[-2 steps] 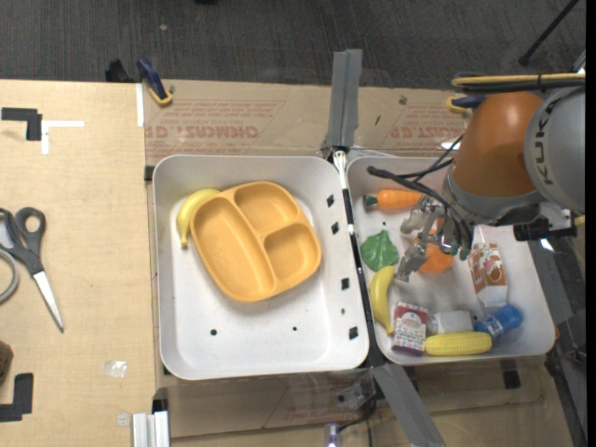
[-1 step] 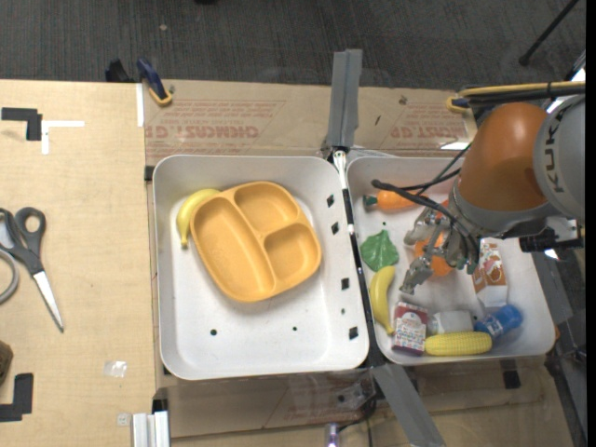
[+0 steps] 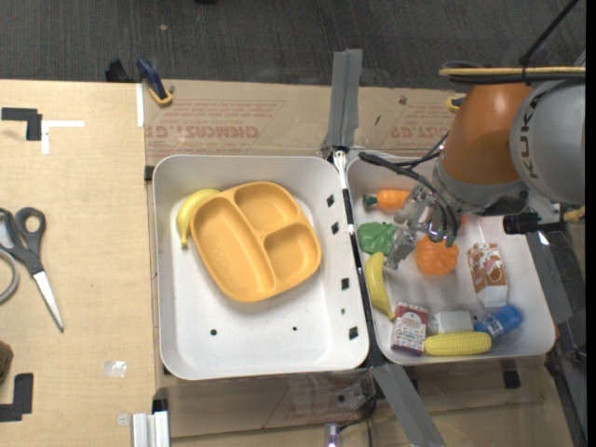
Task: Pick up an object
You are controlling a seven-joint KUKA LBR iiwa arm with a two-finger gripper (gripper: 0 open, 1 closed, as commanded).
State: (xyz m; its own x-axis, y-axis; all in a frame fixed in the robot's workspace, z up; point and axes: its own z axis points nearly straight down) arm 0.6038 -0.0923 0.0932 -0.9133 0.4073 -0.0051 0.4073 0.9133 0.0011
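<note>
My gripper [image 3: 421, 238] hangs over the right bin [image 3: 538, 343], near its back left part. It is open, with nothing visible between its fingers. One fingertip [image 3: 398, 252] lies by a green toy pepper [image 3: 374, 237]; the other is above an orange ball [image 3: 436, 259]. An orange carrot [image 3: 391, 197] lies just behind the gripper. A yellow banana [image 3: 376, 285] runs along the bin's left wall. Toward the front lie a small pink carton [image 3: 410, 329], a corn cob [image 3: 456, 344], a blue bottle [image 3: 498, 321] and a red-and-white packet [image 3: 487, 272].
The left bin [image 3: 251, 347] holds a yellow divided plate [image 3: 258, 240] with a second banana [image 3: 189, 213] tucked at its far left edge. Scissors [image 3: 33, 259] lie on the wooden bench to the left. The grey and orange arm [image 3: 494, 138] covers the right bin's back right corner.
</note>
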